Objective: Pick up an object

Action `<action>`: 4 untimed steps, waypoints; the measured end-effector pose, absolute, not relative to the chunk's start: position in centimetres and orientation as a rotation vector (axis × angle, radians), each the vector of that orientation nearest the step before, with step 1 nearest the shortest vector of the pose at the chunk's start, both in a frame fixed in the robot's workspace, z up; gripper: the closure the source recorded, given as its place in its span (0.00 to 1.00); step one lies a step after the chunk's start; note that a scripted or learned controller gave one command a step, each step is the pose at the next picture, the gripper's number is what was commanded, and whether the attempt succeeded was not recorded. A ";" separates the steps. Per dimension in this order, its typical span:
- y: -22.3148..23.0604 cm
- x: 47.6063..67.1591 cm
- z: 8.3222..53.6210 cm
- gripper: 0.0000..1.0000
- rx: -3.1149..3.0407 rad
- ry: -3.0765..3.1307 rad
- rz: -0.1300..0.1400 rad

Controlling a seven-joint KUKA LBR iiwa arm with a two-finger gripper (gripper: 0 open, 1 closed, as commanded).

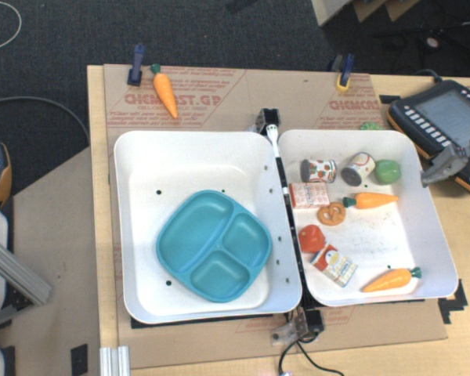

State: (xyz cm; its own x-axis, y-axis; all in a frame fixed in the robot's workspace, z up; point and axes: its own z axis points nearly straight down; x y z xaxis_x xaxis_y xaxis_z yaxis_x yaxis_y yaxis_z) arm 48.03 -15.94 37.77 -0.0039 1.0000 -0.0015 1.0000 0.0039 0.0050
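Crowding right bin [431,233]: 2 carrots [371,200], pretzel [331,214], cans [319,170].

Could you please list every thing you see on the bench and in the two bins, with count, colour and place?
left bin: 1, white, left half of bench
right bin: 1, white, right half of bench
tray: 1, teal, three compartments, in left bin
carrots: 3, orange; one on the board behind left bin, two in right bin
cans: 2, in right bin, far side
ball: 1, green, right bin, far right
pretzel: 1, orange-brown, right bin
red toy: 1, right bin, near divider
cartons: 2, red and white, right bin
clamps: 2, blue, far edge of board
pendant: 1, dark, far right
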 end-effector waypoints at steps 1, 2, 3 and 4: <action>-12.0 48.0 42.3 0.00 2.211 2.222 0.007; -1.5 48.0 39.5 0.00 2.211 2.239 -0.001; -2.1 48.0 40.7 1.00 2.219 2.221 0.003; 4.1 47.9 37.4 1.00 2.217 2.232 -0.004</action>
State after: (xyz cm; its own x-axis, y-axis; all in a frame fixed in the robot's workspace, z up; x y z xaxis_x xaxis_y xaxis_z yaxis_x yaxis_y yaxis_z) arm 47.91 4.10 37.36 -0.0065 1.0000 0.0013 1.0000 0.0065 -0.0048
